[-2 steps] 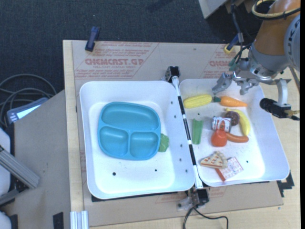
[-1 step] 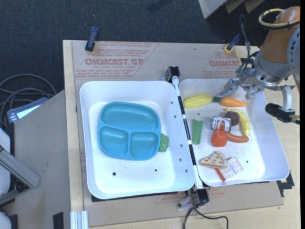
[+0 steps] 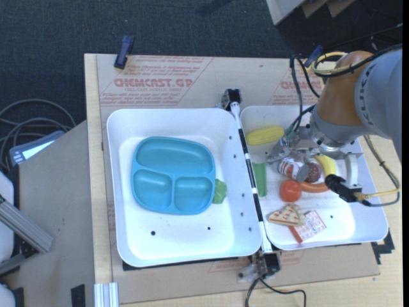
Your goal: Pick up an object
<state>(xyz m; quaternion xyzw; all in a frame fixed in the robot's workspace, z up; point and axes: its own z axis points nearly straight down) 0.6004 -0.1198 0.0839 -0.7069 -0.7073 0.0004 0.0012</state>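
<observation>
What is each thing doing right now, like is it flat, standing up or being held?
blue plate: flat in the left bin, right way up.
corn: lying in the right bin.
green stick: lying along the right bin's left wall.
tomato: resting, not held.
sandwich: lying flat.
gripper: low over the toy food in the right bin.

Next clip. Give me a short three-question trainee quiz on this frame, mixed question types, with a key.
1. True or false: the blue divided plate lies in the right bin.
2. Which toy lies nearest the divider between the bins: A) corn cob B) green stick C) tomato?
3. Fill in: the end effector is over the ___ bin.

Key: 1 false; 2 B; 3 right.
</observation>
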